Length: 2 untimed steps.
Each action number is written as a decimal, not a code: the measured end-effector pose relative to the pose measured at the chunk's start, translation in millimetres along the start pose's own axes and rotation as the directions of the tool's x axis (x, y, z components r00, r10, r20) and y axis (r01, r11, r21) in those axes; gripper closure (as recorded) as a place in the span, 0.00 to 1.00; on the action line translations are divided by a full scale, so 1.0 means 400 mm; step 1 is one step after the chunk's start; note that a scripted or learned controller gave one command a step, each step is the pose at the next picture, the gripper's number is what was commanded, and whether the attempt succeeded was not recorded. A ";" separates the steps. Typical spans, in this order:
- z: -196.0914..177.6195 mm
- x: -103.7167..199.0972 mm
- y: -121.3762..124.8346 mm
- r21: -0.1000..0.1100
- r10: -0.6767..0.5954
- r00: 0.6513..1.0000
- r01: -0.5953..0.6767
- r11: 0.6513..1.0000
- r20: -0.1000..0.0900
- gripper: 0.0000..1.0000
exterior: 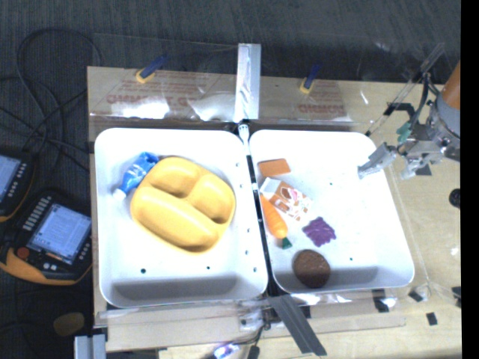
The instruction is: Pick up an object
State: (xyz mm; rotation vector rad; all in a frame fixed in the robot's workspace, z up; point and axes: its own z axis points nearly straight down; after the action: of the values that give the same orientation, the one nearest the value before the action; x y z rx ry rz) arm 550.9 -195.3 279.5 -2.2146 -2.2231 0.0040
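— Where's the arm at right now?

— Over on the right side. The gripper [394,161] hangs above the right rim of the right bin [374,223], fingers spread apart with nothing between them. One finger [372,163] pokes out over the bin, the other sits nearer the wrist. I'd guess it's parked high so it has a clear drop onto whatever it chooses.

— And what is there to choose?

— Everything in that bin is crowded toward the left wall, well apart from the gripper. There's an orange block [273,167] at the top, a small printed packet [290,200] below it, a carrot [274,218] lying along the divider, a purple piece [320,231] beside that, and a brown ball [311,267] near the front edge. The left bin [120,268] holds a big yellow loaf-shaped thing [183,203] with a blue wrapper [135,173] tucked against its upper left.

— Why all bunched up like that?

— Probably just where they tumbled. The carrot, packet and block look to be touching or overlapping, which would make a clean pinch harder; the ball and purple piece sit freer.

— Anything you can't make out?

— The packet's print is too small to read, and the arm's upper part is cut off at the picture's edge. The clear sheet behind the bins glares too.
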 end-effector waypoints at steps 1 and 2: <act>0.358 0.048 -0.087 0.001 -0.127 0.992 0.127 0.992 -0.002 0.00; 0.437 0.223 -0.088 -0.002 -0.512 0.859 0.512 0.859 -0.001 0.00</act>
State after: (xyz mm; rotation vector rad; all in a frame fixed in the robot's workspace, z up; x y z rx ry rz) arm 514.7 -106.1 104.9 -1.5443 -2.7310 -0.0004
